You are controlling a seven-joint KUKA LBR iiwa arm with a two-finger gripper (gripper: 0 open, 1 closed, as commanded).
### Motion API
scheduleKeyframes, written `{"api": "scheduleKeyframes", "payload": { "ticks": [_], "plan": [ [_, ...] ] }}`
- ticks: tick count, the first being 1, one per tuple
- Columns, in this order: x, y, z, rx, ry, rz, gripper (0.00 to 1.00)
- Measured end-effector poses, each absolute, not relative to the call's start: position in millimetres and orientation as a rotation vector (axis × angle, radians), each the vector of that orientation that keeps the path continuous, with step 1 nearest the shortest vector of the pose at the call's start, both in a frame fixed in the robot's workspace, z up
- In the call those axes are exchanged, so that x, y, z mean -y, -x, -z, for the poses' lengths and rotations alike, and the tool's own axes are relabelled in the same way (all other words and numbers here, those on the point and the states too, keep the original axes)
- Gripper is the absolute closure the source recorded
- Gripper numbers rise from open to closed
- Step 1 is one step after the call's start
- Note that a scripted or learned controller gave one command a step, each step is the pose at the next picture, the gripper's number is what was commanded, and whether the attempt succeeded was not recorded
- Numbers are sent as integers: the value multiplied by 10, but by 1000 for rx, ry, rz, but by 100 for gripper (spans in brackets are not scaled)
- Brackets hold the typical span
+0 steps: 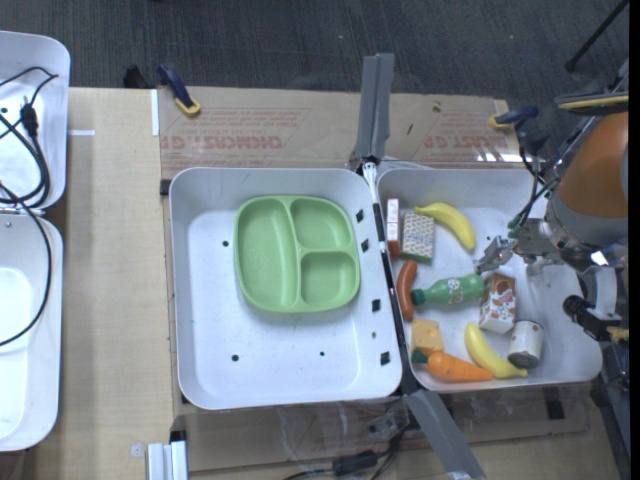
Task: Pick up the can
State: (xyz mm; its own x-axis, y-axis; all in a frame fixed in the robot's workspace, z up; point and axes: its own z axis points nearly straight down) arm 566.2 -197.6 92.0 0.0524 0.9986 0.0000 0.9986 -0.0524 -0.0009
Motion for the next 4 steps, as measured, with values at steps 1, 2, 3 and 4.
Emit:
{"api": "scheduleKeyframes", "payload": {
  "ticks": [1, 2, 3, 4],
  "plan": [
    [1766, -4887, -912, 2250, 2191, -1, 0],
    [1772, -4885, -994, 2245, 2194, -2, 100],
    [1742, -5219, -1837, 2171, 2270, -4, 100],
    [1743, -5217, -1835, 2170, 2270, -4, 0]
  ]
}}
